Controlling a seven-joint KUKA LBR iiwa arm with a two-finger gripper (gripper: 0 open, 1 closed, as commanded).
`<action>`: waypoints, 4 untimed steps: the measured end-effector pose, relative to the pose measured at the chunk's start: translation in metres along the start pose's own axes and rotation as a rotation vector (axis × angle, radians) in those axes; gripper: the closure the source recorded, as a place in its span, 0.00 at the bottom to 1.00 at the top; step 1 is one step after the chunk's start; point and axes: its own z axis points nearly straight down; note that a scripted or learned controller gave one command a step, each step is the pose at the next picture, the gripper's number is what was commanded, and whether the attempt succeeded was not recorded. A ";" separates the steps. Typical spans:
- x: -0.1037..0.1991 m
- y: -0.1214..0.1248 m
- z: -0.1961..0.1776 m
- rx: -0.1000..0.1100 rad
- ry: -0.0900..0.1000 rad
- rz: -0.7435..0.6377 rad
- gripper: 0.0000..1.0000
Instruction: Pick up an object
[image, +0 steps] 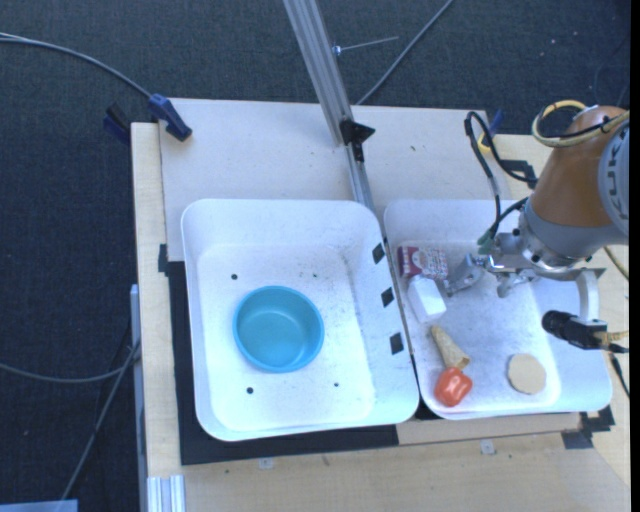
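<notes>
The right bin (590, 392) holds a red and white packet (422, 262), a white block (428, 298), a tan cone (449, 346), a red pepper-like toy (453, 386) and a round tan biscuit (527, 374). My gripper (487, 279) hangs over the upper middle of this bin, just right of the packet and the white block. Its two silver fingers (462, 276) stand apart, open, with only bin floor between them. The grey arm with its orange band (568, 180) reaches in from the right.
A blue bowl (279, 327) sits in the left bin (215, 235). A metal pole (330, 80) slants down to the wall between the bins. Black cables (487, 150) loop by the arm, and a black fitting (566, 326) juts over the right bin's right side.
</notes>
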 end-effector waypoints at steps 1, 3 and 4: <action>0.001 -0.001 0.042 -0.001 0.000 0.000 0.00; 0.010 0.006 -0.022 -0.023 -0.006 -0.004 1.00; 0.003 0.002 -0.085 -0.027 -0.007 -0.002 1.00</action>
